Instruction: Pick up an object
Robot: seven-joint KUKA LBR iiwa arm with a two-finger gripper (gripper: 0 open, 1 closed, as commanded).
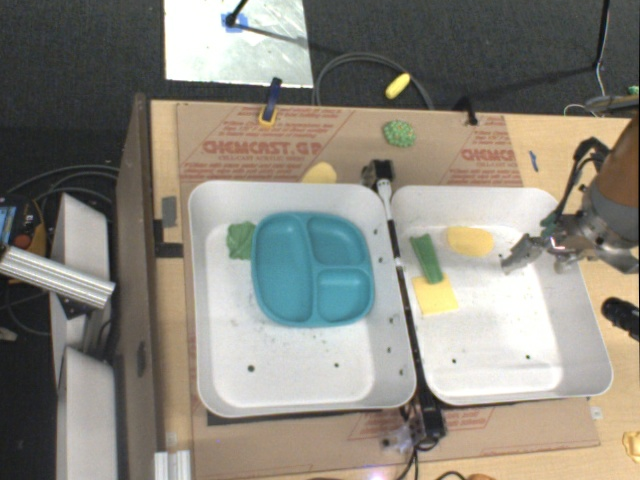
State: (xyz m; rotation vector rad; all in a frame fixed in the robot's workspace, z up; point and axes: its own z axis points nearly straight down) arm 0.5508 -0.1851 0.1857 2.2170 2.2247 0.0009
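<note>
Yellow oval object (469, 240) approached in the right bin (560, 368).
Gripper (520, 256) is held low just beside it, apparently for a grasp; finger spread cannot be told.

Arm (615, 193) cut off at right edge; green piece (241, 238) partly hidden under blue tray (312, 268).

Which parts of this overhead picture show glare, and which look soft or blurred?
Camera view: the shiny silver sheet on the floor behind the bench reflects uneven light; the two shallow white bins look bright and flat, almost without shadow; the two-finger gripper over the right bin appears soft; the blue divided plastic plate is fairly sharp.
</note>
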